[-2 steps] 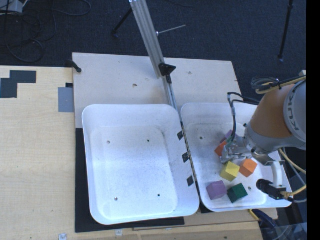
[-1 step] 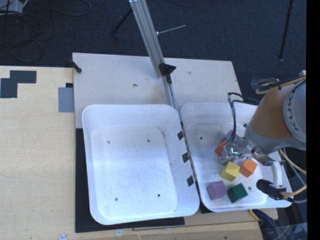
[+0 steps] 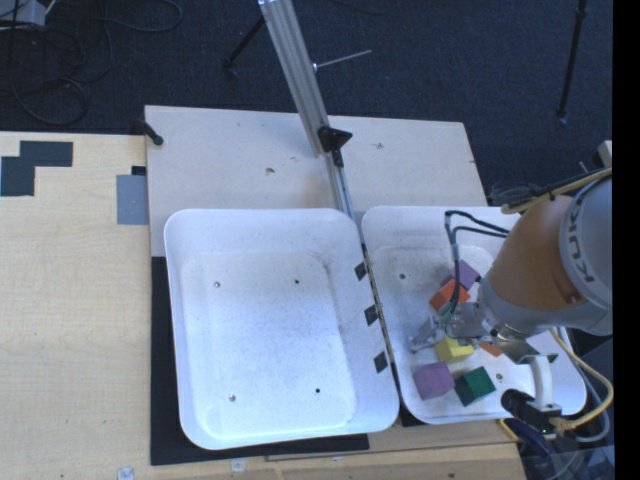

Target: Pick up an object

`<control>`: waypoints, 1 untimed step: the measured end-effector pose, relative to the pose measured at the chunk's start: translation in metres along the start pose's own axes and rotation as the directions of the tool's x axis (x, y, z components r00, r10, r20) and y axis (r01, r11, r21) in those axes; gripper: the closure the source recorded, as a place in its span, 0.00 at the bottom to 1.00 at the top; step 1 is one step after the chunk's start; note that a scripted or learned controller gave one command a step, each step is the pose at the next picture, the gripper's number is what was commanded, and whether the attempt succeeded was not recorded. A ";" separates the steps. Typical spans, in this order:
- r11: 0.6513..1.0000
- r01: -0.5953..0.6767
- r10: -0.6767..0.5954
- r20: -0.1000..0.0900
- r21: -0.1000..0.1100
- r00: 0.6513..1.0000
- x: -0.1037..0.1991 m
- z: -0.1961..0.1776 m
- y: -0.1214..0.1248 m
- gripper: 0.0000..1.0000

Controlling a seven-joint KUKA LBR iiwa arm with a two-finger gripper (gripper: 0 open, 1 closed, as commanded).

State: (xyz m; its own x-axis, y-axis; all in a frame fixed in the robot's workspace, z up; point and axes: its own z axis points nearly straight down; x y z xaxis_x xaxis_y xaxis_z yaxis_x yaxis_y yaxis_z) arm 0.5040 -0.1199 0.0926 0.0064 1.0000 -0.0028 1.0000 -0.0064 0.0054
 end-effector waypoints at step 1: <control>1.000 0.007 -0.007 -0.001 0.002 1.000 -0.022 0.001 0.068 0.00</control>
